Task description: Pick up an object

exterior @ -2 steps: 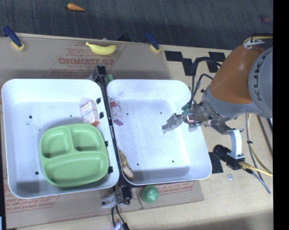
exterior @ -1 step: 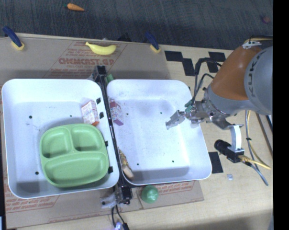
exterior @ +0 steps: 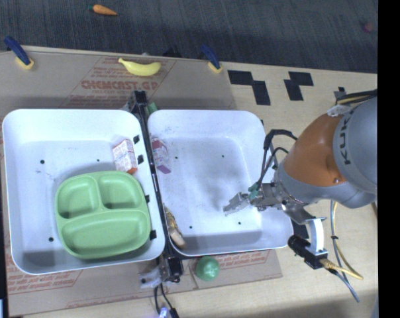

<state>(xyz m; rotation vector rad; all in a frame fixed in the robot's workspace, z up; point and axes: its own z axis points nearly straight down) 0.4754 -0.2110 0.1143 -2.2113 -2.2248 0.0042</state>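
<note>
Cardboard covers the bench (exterior: pixel 87 85) under both white bins, and your pincer (exterior: pixel 234 204) hangs low in the right bin (exterior: pixel 206 121), near its front right part. Whether its tips stand apart or together you cannot tell from this slant; nothing shows between them.

Nearest to the pincer there is bare bin floor, so closing here would catch nothing. Move it to the left first. At the bin's left wall, toward the front, lies a small tan object (exterior: pixel 173 230) (possibly a toy figure, too small to name). Further back along that wall lies a crumpled clear wrapper with red print (exterior: pixel 159 154). Either would serve, though both hug the wall, so come down with the fingers set along the wall, not across it.

Beyond the divider, in the left bin (exterior: pixel 28 144), sit a small red and white carton (exterior: pixel 124 155) and a green sectioned tray (exterior: pixel 103 212). Farthest off, a yellow banana (exterior: pixel 140 65) lies on the cardboard.
</note>
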